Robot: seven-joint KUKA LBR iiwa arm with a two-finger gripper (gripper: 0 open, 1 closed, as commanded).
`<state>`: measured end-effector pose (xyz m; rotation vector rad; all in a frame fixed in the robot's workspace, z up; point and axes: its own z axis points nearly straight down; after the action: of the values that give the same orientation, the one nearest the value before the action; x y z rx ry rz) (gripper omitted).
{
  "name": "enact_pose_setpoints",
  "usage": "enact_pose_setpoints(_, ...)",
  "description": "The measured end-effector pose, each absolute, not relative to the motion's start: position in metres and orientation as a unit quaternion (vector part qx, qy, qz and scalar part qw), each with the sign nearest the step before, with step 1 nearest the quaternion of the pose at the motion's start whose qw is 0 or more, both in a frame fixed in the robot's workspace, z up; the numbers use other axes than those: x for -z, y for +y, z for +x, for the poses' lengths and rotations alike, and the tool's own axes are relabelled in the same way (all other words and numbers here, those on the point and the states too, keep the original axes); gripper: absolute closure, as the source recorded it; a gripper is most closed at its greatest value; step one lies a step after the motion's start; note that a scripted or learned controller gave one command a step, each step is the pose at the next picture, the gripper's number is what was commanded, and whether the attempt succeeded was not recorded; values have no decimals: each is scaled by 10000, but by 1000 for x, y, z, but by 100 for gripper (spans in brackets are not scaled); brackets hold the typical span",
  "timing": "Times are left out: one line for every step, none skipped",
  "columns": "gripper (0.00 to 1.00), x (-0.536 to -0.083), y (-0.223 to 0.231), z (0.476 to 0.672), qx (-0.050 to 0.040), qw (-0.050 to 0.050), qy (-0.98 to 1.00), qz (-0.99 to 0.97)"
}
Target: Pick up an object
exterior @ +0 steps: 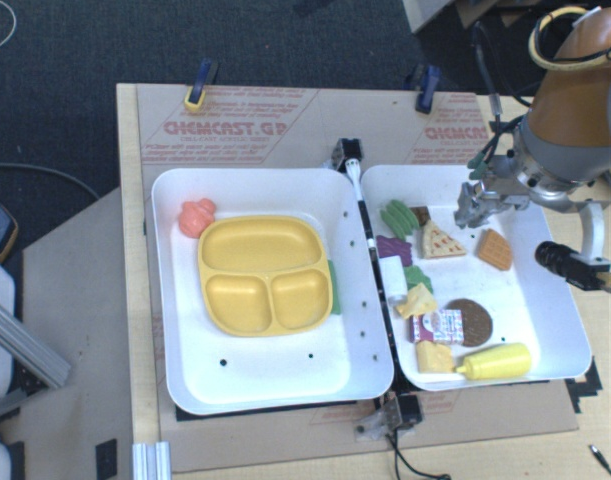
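The right bin [555, 313] holds several toy foods: a green leafy piece [398, 216], a pizza slice [443, 242], an orange-brown bread piece [495, 250], a brown round cookie [473, 320], a yellow mustard bottle [495, 361], a small pink-and-white packet [440, 325], a purple piece [392, 248] and yellow cheese bits [417, 301]. My gripper [471, 211] hangs over the bin's back part, just above and right of the pizza slice and left of the bread piece. Nothing is visibly held.
The left bin [175, 298] holds a yellow three-compartment plate [265, 273] and a pink toy [196, 217] at its back left. A green strip [333, 286] lies beside the plate's right edge. Clamps [196, 86] [426, 86] sit on the board's far edge.
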<state>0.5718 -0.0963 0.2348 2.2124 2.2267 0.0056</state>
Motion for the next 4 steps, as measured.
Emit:
enact_pose_setpoints(100, -240, -40, 591, -21, 12, 7097, 7045)
enact_pose_setpoints(100, -221, 8, 615, -13, 7, 7092, 7050)
enact_pose_setpoints(100, -215, 42, 624, -13, 11, 7086, 7056)
enact_pose_setpoints(100, -218, 36, 632, -11, 16, 7076, 7066)
